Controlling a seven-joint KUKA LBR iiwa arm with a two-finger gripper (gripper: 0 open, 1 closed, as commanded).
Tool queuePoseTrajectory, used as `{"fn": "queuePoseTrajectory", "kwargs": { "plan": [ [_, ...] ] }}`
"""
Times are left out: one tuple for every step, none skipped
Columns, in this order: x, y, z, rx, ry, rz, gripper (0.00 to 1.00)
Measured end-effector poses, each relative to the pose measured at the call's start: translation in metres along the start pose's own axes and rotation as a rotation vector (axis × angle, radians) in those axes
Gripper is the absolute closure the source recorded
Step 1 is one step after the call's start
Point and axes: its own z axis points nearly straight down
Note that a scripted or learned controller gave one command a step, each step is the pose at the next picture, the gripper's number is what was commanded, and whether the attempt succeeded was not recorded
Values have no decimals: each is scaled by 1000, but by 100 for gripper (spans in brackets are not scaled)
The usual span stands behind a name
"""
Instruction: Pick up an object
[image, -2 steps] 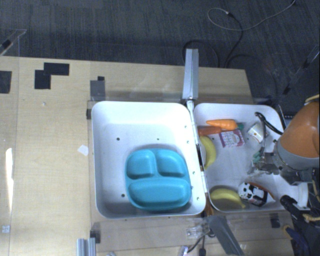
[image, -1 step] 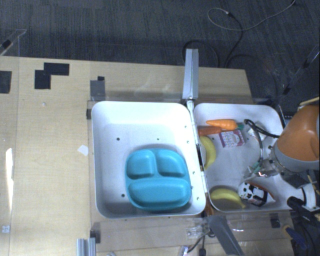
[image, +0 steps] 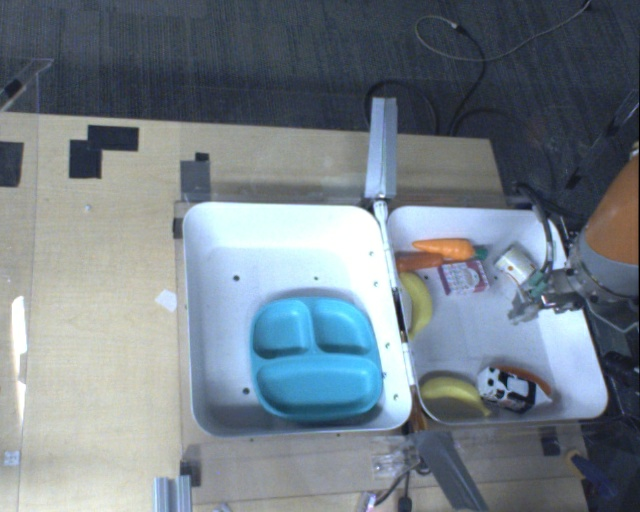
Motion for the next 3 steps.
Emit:
{"fn": "queuePoseTrajectory", "kwargs": {
  "plan": [
    [-20,-25,-53,1,0,-25,100],
    [-40,-28,-177,-2,-2,-53,100],
    [-28,-26,-150,2,0,169,100]
  ]
}}
